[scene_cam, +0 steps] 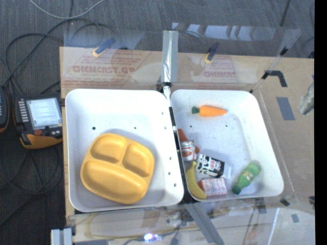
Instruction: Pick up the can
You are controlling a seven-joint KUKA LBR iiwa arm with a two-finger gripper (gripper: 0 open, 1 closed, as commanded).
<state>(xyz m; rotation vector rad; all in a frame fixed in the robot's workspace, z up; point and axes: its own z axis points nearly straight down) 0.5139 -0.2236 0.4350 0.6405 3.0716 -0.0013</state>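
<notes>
The can (187, 150) lay against the right bin's (265, 131) left wall, above a banana (194, 184); I couldn't tell the end effector's state.

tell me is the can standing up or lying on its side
Lying on its side, it seems. The can shows its long side in the right bin, against the left wall, beside the banana. It is small and partly blurred.

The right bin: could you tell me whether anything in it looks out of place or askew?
Nothing is spilled, but the can lies tipped against the right bin's left wall, crowded by the banana and carton.
</notes>
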